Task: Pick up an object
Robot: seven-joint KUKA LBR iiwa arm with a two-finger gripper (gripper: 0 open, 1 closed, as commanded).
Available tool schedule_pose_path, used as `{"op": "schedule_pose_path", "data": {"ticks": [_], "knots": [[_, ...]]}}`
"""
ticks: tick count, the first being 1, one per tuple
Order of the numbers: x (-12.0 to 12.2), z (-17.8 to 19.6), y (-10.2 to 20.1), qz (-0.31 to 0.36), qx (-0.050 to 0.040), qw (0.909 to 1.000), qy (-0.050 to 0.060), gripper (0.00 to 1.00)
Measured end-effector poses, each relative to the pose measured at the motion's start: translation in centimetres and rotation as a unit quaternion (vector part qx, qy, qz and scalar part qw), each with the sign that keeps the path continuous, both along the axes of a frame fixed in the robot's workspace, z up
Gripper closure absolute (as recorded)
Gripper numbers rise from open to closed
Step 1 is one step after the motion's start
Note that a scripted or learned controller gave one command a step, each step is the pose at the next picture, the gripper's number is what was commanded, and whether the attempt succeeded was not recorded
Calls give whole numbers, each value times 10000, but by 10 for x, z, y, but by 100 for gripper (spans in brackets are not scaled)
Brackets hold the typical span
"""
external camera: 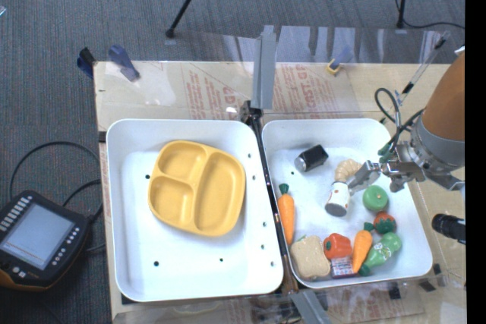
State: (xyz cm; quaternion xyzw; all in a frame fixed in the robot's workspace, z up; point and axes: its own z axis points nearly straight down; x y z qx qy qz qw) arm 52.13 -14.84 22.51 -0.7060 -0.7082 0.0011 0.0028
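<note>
A yellow tray [199, 188] lies in a white bin [125, 254]; orange carrot [286, 215], green apple [374, 198], black can [311, 158].

Faint red printed lettering, mirrored or upside down and too blurred to read, on the clear plastic sheet [304, 83] covering the bench behind the bins, small red-and-white label on a packet [342, 266] in the right bin [422, 250], illegible

R bin [277, 134] front crowded; back-left corner open.
</note>
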Motion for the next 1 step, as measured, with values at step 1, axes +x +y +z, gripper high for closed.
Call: {"op": "schedule_pose_path", "data": {"ticks": [1], "knots": [[10, -64, -40, -511, 0, 9987, 22, 0]]}}
